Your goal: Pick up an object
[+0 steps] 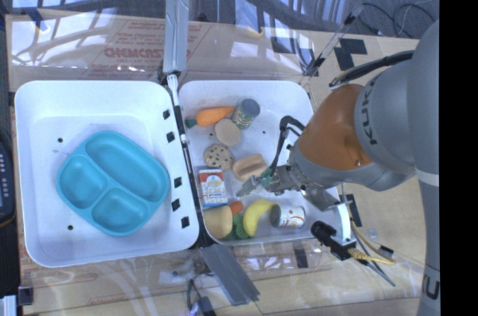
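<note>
Since the arm is already low over the right-hand shallow white bin (pixel 299 94), the step in hand looks like lining up a grab on one of the toy foods. From the overhead camera view, the two-finger gripper (pixel 263 184) sits near the middle of that bin, just beside the tan bread-roll shaped block (pixel 248 166) and just above the yellow plastic banana (pixel 255 216). Honestly I can't tell whether the claw is spread or closed, it's too small and muddled there, and nothing is visibly held.

If I were tuning this, I'd go for the roll or the banana, since they're nearest, come straight down, and stay clear of the bin wall. That corner is crowded, so a sloppy close could just shove things around.

Counting in the right bin:
- one orange plastic carrot (pixel 214 115)
- one small tin can with a grey lid (pixel 245 113)
- one round beige disc (pixel 228 132)
- one speckled cookie (pixel 218 155)
- one small red and white carton (pixel 213 187)
- one white can lying on its side (pixel 288 217)
- one roll, one banana

A few more pieces are bunched beside the banana; I can't separate them.

The left-hand shallow white bin (pixel 37 120) holds one blue plastic divided tray (pixel 112 182) with three compartments.
</note>
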Tool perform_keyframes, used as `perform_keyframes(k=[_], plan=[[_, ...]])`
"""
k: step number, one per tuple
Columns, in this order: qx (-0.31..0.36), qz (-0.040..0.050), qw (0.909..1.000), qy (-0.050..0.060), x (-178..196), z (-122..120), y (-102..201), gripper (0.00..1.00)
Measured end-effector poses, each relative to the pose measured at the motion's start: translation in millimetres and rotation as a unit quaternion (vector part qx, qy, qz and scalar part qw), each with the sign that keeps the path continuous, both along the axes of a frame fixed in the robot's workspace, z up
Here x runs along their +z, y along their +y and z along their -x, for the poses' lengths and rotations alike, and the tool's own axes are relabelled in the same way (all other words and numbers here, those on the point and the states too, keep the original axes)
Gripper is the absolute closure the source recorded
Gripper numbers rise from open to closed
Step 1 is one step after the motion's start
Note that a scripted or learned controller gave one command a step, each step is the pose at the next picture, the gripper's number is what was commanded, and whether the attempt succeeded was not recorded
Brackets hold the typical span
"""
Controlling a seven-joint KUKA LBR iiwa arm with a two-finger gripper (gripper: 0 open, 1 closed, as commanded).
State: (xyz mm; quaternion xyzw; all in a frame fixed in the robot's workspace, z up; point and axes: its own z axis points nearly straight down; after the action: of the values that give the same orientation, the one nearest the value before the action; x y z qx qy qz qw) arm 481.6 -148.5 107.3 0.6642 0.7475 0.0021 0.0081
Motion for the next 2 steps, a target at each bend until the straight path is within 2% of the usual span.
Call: perform_keyframes(k=[1, 2], plan=[[0.015, 0.0081, 0.9999, -0.001, -10.2, 2.7, 33.1, 0.00], [-0.018, -0.0036, 0.9998, 0.009, -16.2, -56.1, 17.6, 0.00]])
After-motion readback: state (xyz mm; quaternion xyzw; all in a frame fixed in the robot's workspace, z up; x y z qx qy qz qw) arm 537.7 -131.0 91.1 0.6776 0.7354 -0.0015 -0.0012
